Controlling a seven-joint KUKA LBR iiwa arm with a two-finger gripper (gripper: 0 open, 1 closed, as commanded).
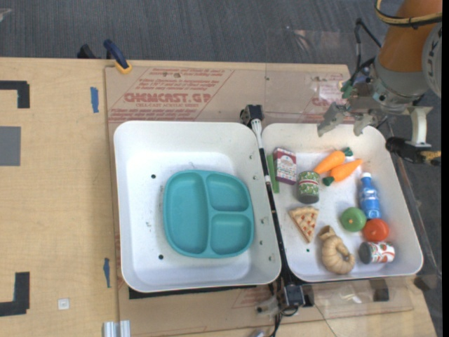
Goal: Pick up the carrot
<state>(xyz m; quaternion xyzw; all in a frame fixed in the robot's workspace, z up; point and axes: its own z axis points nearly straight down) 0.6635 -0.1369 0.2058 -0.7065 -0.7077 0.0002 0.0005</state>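
Approach step, no grasp yet. Gripper [349, 120] hangs over the far rim of the right bin [407, 258], fingers spread apart, nothing between them. Carrots [337, 166] lie just below the gripper toward the near side: two orange pieces side by side, green tops pointing right, not touching the fingers. Can [307, 186] sits just beyond the carrots' left tip, red carton [285, 164] beside that, blue bottle [367, 196] further down to the right. Pizza slice [304, 222], croissant [337, 251], green apple [353, 219] and tomato [376, 230] well clear. Next move, my guess: shift slightly nearer, turn wrist across the carrot's length, descend, close. Risk: catching both pieces or nudging the can
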